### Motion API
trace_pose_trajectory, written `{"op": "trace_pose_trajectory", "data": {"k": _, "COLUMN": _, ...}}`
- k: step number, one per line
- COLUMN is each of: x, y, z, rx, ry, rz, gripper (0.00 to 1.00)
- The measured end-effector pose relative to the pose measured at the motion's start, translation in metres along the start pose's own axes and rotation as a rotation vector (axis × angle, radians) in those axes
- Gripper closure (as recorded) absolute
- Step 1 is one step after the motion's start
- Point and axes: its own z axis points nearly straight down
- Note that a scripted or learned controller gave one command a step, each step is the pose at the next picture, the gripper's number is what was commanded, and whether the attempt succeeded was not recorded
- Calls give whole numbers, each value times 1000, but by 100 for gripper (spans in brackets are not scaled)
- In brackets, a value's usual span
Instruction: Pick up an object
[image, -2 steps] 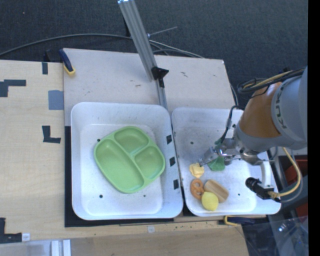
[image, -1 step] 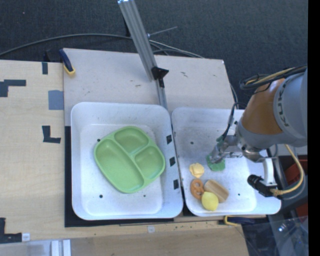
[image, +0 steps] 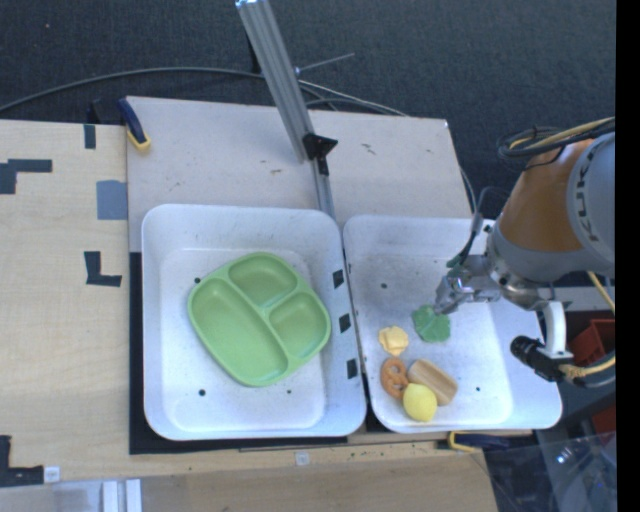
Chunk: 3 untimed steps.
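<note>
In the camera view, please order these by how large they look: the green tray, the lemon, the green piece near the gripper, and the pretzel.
1. Green tray, clearly largest.
2. Green piece and lemon: they look about alike, so I will not rank them.
3. Pretzel, partly hidden, seems smallest.

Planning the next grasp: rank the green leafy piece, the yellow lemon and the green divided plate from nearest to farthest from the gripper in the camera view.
1. Green leafy piece: right bin, directly under the gripper.
2. Yellow lemon: right bin's near edge, lower in the view, beside the pretzel-shaped piece.
3. Green divided plate: left bin, well across the divide.
</note>
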Motion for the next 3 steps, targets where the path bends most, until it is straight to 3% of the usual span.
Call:
{"op": "trace_pose_trajectory", "data": {"k": 2, "x": -4, "y": -4, "z": -98, "rx": -3, "ry": -1, "rz": 0, "gripper": 100}}
{"op": "trace_pose_trajectory", "data": {"k": 3, "x": 37, "y": 13, "z": -85, "rx": 4, "ry": 1, "rz": -4, "gripper": 100}}
